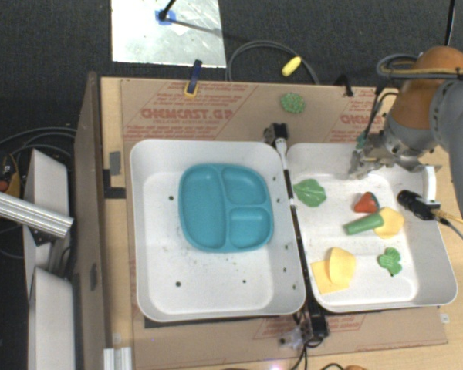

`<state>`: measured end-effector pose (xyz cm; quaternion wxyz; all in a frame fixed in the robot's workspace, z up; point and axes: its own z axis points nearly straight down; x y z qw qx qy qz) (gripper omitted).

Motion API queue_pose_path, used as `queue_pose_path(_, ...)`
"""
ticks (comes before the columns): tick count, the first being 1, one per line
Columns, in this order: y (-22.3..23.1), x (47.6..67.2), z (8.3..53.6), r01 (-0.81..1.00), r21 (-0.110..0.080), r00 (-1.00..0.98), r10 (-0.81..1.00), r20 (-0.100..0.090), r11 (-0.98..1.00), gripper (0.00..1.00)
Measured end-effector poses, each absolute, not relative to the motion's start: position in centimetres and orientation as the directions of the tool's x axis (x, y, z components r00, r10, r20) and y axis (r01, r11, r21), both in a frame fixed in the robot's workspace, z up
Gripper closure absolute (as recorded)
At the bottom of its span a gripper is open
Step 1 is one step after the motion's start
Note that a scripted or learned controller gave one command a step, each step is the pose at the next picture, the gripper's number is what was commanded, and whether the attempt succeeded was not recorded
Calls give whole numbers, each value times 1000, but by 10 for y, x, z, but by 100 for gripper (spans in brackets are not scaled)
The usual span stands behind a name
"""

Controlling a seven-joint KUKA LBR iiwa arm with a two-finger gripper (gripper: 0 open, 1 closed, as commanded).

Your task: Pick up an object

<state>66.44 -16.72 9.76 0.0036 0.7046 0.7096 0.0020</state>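
A: Which object suits the pick? The right white bin [428,280] holds a flat green leaf-shaped toy [309,192], a small red piece [365,203], a green cylinder [363,224] touching a yellow lump [390,223], a yellow wedge [333,269] and a small green broccoli-like toy [390,261].

B: The red piece, right of centre in the frame, lies nearest the gripper [364,160], which hovers at the bin's upper edge. Whether its fingers are spread or pressed together I cannot tell.

A: How to do it well?

B: Descend squarely, clear of the green cylinder just below it. The blue divided plastic tray [225,206] in the left bin is no obstacle.
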Motion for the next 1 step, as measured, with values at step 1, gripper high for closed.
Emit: queue_pose_path(1,-167,664,97,1000,7,-8,1000,-3,8,0)
